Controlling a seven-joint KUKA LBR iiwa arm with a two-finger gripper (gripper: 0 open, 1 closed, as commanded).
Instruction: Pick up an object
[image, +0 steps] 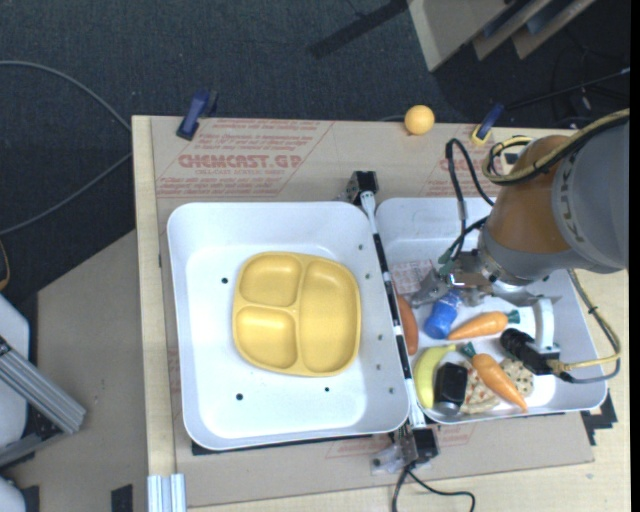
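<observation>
Two white bins (200, 400) sat side by side on a tan tabletop (300, 150) over dark carpet. The hand (455, 285) hung in the right bin above a blue object (441, 319) and carrots (480, 324); its grip couldn't be made out.

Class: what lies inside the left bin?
In the left bin lies one yellow divided plate with three hollows. Whatever lies beneath the plate is covered.

**A robotics lab test bench**

A grey and orange robot arm (560, 205) reaches over two white bins (200, 300) on a plywood table (160, 160) held with blue clamps (195, 113). Loose cables (60, 85) trail across dark carpet (80, 40).
</observation>
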